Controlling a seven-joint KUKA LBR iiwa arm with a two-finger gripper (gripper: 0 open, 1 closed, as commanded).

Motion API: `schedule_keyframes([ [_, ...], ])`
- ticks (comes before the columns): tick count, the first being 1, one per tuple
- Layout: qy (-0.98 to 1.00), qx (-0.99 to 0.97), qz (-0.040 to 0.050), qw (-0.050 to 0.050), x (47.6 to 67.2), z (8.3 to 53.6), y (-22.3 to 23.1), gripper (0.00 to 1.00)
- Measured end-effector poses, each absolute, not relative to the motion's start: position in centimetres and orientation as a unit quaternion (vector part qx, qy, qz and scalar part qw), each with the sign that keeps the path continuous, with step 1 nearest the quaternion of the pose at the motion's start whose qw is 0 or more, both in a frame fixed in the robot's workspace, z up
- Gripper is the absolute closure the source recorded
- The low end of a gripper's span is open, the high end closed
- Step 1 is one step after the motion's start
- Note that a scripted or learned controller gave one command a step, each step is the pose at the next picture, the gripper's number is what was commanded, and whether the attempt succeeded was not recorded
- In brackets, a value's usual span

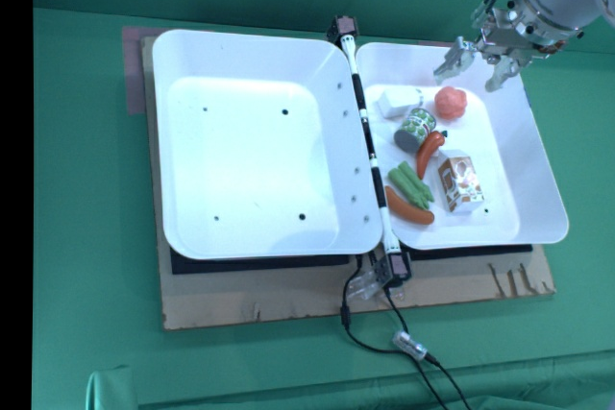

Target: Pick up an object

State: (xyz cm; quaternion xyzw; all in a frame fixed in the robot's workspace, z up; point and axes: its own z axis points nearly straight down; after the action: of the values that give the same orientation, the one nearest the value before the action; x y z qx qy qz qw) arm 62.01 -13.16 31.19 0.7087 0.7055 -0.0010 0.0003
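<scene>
Camera view shows the gripper [473, 65] hanging over the right bin's [538, 197] far edge, fingers spread wide with nothing between them. Just below it lies a red tomato [450, 102], apart from the fingers, with a white bottle [399, 100] to the tomato's left.

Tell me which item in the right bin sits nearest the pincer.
The round red tomato, just below the open pincer; the white bottle lies further left.

arm: grey, orange band | tool [475, 65]: silver metal, two fingers | cable: thin black loops
</scene>
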Motion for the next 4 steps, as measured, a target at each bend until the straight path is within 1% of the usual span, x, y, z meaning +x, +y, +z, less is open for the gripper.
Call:
schedule_keyframes([
  [1, 0.706, 0.709, 0.0002, 0.002, 61.1, 19.3, -12.7, 0.00],
  [2, 0.704, 0.710, 0.0004, 0.004, 61.3, 20.2, -12.9, 1.00],
  [3, 0.705, 0.710, -0.0022, 0.000, 57.5, 19.0, -17.6, 1.00],
  [4, 0.706, 0.708, 0.0029, 0.007, 61.2, 18.5, -18.9, 1.00],
])
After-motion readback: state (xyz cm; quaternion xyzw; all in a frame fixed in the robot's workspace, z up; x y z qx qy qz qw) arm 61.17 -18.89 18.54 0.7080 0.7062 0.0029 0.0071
